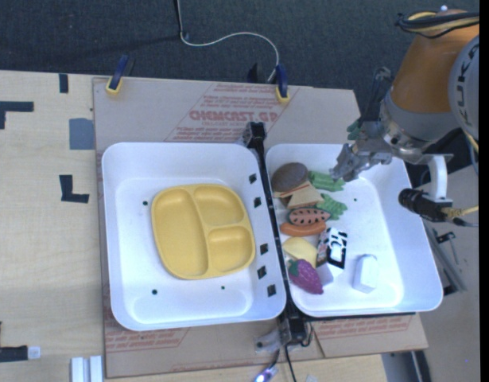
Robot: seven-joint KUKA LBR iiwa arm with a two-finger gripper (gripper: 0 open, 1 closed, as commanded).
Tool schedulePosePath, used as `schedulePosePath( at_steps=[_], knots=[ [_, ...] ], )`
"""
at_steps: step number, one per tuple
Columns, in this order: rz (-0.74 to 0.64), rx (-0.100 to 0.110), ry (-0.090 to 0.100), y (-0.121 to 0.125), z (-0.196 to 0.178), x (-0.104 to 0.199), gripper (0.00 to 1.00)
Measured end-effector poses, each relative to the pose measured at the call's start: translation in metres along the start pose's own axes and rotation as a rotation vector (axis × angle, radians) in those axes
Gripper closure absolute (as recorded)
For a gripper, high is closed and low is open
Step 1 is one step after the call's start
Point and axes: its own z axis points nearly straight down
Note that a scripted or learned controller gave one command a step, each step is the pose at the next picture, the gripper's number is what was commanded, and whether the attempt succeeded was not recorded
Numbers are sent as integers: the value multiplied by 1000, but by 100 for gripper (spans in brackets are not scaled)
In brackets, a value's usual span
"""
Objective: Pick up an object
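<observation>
The grey arm with the orange band (435, 62) is seen reaching in from the right, bent down over the far right corner of the right-hand shallow white bin (403, 237). Its wrist is tilted toward the bin's middle, and the two-finger gripper (345, 168) is lowered at the far part of that bin, just beside the green leafy toy piece (327, 182). How far the gripper is parted cannot be told, as its tips are dark and merge with the items below; nothing is seen held between them.

The objects to be picked are clustered along the left wall of the right bin. A brown round toy piece (289, 176) lies nearest the far edge, with a tan sandwich-like piece (304, 197) touching it on the near side. A second green leafy piece (334, 207) lies beside a striped red and brown piece (306, 216), under which an orange carrot-shaped piece (303, 229) is placed. Nearer still are a pale yellow piece (299, 248), a black and white block (335, 247) and a purple grape-like piece (307, 276). A white rectangular block (364, 271) rests apart from the cluster, toward the bin's near right corner.

In the left-hand shallow white bin (125, 213) a yellow plastic tray with three compartments (203, 230) is laid in the middle.
</observation>
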Motion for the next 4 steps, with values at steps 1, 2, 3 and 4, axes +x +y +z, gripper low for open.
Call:
schedulePosePath(
  at_steps=[1, 2, 3, 4],
  knots=[
    [5, 5, 0, -58, 168, -5, 0],
    [5, -3, 0, -109, 160, -57, 0],
    [-3, -4, -1, -43, 161, 0, 0],
    [0, 0, -1, -2, 161, 7, 0]
  ],
)
